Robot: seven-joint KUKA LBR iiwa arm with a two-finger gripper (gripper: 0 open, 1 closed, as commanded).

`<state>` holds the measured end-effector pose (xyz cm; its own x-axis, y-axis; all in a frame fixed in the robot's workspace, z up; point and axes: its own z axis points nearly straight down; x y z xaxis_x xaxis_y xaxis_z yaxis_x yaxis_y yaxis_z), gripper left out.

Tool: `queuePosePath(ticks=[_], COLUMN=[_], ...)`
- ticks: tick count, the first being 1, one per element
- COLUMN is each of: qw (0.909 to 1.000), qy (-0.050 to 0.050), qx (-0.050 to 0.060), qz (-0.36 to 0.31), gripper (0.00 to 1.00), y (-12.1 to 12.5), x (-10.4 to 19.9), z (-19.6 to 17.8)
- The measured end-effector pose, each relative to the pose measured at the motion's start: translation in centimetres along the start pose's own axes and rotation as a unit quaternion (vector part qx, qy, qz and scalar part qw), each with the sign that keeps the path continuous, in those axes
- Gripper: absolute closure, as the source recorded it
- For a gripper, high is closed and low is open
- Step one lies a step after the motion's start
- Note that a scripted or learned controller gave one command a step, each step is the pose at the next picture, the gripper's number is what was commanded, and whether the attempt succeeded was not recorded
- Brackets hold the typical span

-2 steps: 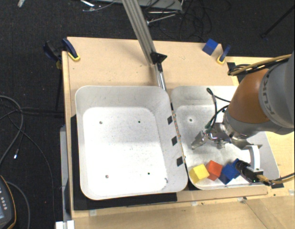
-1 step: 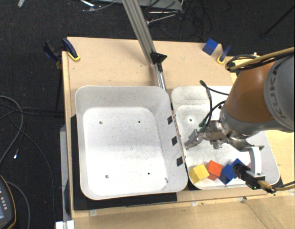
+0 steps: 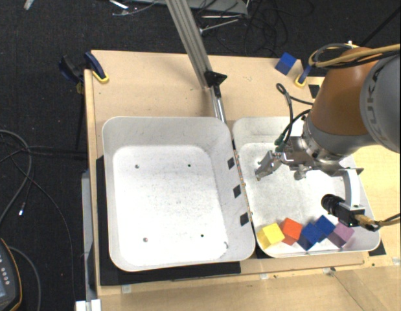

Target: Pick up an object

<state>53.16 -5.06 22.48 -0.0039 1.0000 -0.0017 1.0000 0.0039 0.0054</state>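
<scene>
Several small blocks lie along the front wall of the right bin [image 3: 252, 133]: a yellow block [image 3: 272, 234], an orange block [image 3: 291, 230], a blue block [image 3: 317, 232] and a purple block [image 3: 342, 234]. My gripper [image 3: 265, 166] hangs over the middle of this bin, up and to the left of the blocks and apart from them. The grey and orange arm [image 3: 349, 109] covers the bin's back right part. I see nothing held at the gripper's tip.
The left bin [image 3: 116, 135] stands beside the right one. A metal pole [image 3: 190, 37] slants down to the bins' shared back corner. Another blue block [image 3: 286, 63] sits on the bench behind the right bin. A clamp [image 3: 90, 67] grips the bench's back left corner.
</scene>
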Motion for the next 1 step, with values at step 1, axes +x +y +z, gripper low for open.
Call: queuePosePath(ticks=[1], qw=[1.0], qy=[0.002], qx=[0.005], qz=[-0.002], gripper=[0.0], y=[-2.91], x=[6.43], z=[1.96])
